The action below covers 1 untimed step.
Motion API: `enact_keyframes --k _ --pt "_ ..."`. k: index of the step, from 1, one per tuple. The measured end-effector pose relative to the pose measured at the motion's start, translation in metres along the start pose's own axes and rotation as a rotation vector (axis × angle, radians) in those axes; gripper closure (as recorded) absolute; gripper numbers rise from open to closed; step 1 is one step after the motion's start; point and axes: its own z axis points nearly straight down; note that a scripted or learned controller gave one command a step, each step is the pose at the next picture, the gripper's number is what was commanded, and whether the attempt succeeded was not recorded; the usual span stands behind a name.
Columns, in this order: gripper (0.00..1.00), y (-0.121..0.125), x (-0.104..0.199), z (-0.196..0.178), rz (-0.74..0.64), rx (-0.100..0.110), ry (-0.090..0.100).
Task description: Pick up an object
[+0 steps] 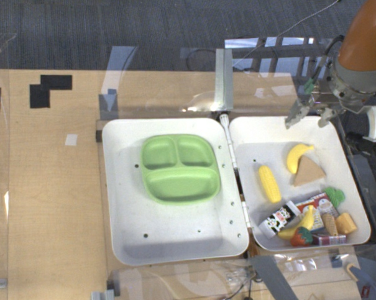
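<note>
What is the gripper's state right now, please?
Gripper: open, fingers spread, holding nothing, above the right bin's far edge.

Robotics lab: wooden bench (pixel 46 183), two white bins (pixel 127 242), cabling (pixel 307 20).

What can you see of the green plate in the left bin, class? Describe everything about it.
The green plate is a light green tray with rounded corners, plastic by its look, split into three compartments: two small ones at the far side, one long one nearer. It lies flat, right way up, about mid-bin in the left bin. Its compartments hold nothing, and nothing touches it.
</note>
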Motion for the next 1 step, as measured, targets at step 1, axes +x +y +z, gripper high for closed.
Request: enact_keyframes --k 1 --pt "0.00 -0.0052 -0.0227 0.1039 -0.057 0.000 0.000"
